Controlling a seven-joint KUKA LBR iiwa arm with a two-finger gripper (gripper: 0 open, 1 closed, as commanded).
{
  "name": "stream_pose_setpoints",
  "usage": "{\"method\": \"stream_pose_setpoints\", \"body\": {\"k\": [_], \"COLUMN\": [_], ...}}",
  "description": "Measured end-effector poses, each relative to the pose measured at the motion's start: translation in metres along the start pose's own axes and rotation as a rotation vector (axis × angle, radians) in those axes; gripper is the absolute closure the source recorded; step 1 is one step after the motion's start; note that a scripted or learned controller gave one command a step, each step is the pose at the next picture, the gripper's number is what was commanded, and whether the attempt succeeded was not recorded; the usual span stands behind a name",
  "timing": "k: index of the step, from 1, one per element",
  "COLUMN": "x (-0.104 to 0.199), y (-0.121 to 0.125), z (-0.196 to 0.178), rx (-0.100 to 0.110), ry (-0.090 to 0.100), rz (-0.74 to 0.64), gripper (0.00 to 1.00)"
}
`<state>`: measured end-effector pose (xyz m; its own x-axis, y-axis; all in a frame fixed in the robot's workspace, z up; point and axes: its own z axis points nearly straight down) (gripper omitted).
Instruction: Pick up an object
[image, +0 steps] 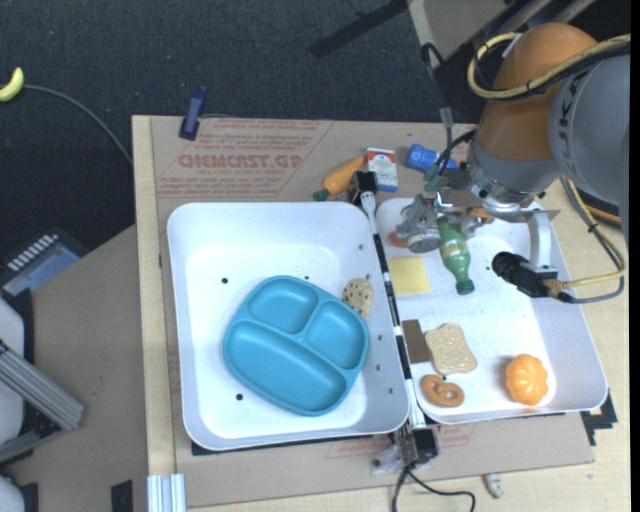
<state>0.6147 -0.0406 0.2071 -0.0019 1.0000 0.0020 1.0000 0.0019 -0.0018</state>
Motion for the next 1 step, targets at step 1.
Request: {"method": "stream_pose_setpoints", "body": {"k": [1], "x": [0.0429], "y": [0.0247], "z": [0.0028], "rx": [-0.003], "ry": [-0.001], "rz": [0.001], "gripper": [1.0]}}
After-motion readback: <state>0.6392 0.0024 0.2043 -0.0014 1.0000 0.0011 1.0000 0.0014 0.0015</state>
